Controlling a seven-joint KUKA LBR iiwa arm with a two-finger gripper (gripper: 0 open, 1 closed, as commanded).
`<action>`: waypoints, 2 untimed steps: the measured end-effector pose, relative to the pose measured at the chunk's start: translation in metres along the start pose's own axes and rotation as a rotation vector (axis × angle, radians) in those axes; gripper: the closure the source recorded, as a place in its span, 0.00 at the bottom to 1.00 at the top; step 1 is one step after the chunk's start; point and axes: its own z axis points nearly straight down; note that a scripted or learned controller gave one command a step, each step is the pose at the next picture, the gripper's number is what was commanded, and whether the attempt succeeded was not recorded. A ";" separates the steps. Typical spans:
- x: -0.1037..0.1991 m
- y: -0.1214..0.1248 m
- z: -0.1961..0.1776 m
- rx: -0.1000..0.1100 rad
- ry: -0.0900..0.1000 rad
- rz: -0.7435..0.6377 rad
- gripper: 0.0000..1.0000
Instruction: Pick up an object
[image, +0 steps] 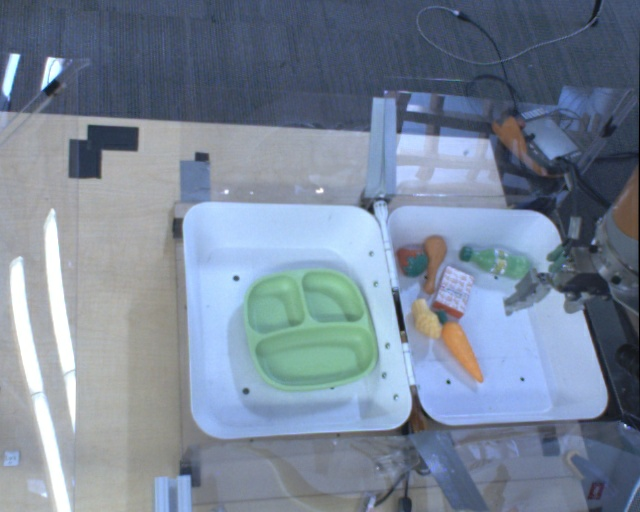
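Pale wooden bench (110, 330) | two shallow white bins | left bin (205, 400): green sectioned plastic tray (310, 328), centre | right bin (580, 385): orange toy carrot (462, 350), red-white carton (454, 291), green plastic bottle (495, 263) toward left and far edges | gripper (545, 285) at right edge, fingers spread, holding nothing

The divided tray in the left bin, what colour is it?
Light green. The divided tray shows plainly in the camera view, against the white left bin.

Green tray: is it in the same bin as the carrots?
No, the green tray lies in the left bin; the carrots lie in the right bin.
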 end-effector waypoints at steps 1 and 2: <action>0.082 0.020 0.088 0.001 0.001 -0.016 0.00; 0.038 0.037 0.183 -0.011 -0.001 -0.034 0.00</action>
